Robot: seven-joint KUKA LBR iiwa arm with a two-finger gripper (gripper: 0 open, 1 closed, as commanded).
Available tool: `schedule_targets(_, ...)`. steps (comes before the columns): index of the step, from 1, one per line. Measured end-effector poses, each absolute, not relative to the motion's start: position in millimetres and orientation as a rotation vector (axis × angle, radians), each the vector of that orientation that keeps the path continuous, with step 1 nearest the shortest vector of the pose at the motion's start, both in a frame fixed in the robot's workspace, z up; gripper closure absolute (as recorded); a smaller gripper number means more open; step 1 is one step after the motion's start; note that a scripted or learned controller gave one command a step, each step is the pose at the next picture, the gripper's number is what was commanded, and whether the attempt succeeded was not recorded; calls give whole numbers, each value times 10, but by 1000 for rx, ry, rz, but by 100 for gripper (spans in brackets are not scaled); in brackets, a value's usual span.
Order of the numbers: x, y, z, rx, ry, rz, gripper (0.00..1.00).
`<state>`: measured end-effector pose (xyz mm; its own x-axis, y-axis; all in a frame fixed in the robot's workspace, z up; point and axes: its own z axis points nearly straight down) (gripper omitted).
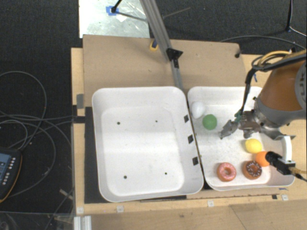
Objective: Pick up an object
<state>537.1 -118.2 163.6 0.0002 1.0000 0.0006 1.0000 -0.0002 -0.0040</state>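
Gripper hovers just right of the green ball.

Brown bench board under two white bins; left bin beside right bin, rims touching along the middle, black clips on the seam; grey pole slanting from top down to the bins' junction; black cables looped on dark carpet at left; handheld pendant at lower-left edge; pale floor patch at top with blue tape.
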Motion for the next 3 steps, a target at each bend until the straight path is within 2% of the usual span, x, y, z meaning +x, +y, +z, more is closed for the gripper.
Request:
schedule_targets(1, 5451, -1168, 1053, -2218, -2220, 3, 0)
schedule_targets(2, 5453, -1166, 899, -2220, -2222, 1, 0)
schedule_targets(3, 5465, -1168, 1018, -2222, -2223, -4, 100)
